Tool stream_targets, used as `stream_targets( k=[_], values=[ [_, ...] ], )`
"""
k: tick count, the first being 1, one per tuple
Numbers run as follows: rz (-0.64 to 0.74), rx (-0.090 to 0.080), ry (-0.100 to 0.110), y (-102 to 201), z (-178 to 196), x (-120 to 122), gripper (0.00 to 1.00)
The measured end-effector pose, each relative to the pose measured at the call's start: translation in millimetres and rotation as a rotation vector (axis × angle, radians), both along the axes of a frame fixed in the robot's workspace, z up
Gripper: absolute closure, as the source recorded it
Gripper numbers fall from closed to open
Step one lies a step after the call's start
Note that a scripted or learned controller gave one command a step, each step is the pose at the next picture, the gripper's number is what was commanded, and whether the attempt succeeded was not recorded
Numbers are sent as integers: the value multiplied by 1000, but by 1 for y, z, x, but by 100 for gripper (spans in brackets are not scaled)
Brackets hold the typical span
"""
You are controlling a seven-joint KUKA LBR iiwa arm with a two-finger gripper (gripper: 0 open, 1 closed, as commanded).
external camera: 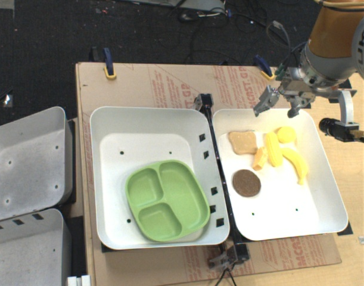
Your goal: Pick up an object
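The right bin [324, 213] holds a tan slice of toast [243, 142], a round brown cookie [246, 183], a yellow banana [295, 162], a yellow lemon-like ball [286, 135] and several small yellow pieces [270, 151]. My gripper [280, 104] hangs above the far rim of this bin, just beyond the toast and the yellow ball. Its two dark fingers stand apart, open, with nothing between them.
The left bin [110, 130] contains a green divided plate [166, 200]. Black clips sit along the seam between the bins [209, 139]. Spare white bins [28, 154] lie off the bench to the left. Yellow clamps [110, 71] hold the board's far edge.
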State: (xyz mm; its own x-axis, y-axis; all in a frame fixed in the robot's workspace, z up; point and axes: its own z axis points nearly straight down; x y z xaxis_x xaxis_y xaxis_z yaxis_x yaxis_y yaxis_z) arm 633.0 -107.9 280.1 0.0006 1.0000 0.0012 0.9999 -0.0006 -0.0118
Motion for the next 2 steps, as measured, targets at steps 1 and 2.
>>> stream_targets(
  k=[1,2],
  values=[
    [2,-1,-11,0,7,2,0],
    [1,-2,-10,-1,-40,10,0]
  ],
)
